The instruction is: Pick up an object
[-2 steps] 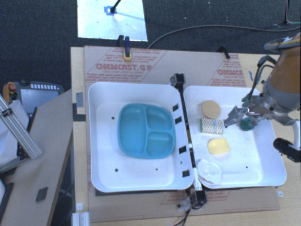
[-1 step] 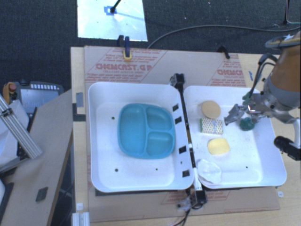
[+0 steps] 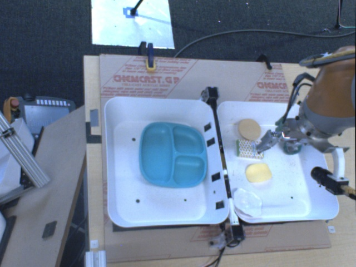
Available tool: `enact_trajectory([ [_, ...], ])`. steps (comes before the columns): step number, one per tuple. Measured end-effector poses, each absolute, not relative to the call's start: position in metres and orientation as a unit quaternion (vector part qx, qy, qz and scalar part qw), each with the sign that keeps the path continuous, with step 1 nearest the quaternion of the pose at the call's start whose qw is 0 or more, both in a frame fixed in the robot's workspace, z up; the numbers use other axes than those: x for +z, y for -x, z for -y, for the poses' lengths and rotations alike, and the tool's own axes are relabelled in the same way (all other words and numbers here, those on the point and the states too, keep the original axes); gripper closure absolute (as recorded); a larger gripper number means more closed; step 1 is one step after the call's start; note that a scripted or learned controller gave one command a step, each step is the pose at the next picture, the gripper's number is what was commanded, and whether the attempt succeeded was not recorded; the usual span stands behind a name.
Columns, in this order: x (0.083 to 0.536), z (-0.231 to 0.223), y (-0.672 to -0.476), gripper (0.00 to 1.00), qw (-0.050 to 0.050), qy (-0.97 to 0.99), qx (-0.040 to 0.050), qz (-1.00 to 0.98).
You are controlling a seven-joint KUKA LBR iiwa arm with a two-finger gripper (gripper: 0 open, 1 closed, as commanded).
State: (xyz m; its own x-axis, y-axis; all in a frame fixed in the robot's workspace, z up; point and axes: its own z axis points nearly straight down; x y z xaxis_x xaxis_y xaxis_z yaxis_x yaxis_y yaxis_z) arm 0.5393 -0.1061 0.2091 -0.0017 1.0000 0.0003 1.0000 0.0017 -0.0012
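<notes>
Two white bins sat side by side on the bench. The left bin (image 3: 119, 166) held a blue plate (image 3: 172, 153) with three sections, lying flat near the middle.

The right bin (image 3: 311, 202) held four small things. A round tan disc (image 3: 249, 129) (it looked a bit like a cookie) lay near the back. Just in front of it was a small green and white checked piece (image 3: 245, 148). A pale yellow lump (image 3: 258, 173) lay closer to the front, and a clear plastic thing (image 3: 247, 201) sat at the front left corner of that bin.

The arm came in from the right, low over the right bin. Its gripper (image 3: 264, 142) pointed left, with its tip right beside the checked piece, maybe touching it. I could not tell if the fingers were spread or pressed together. Nothing could be seen pinched between them, and all four things lay on the bin floor.
</notes>
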Motion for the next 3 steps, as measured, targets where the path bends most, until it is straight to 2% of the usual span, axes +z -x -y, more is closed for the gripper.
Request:
enact_trajectory([
  [1, 0.167, 0.104, -0.539, 0.0, 0.001, 0.707, 0.0004, 0.707],
  [2, 0.117, 0.108, -0.53, 0.0, 0.002, 0.707, 0.0008, 0.707],
  [3, 0.13, 0.108, -0.531, 1.0, -0.001, 0.707, -0.0003, 0.707],
])
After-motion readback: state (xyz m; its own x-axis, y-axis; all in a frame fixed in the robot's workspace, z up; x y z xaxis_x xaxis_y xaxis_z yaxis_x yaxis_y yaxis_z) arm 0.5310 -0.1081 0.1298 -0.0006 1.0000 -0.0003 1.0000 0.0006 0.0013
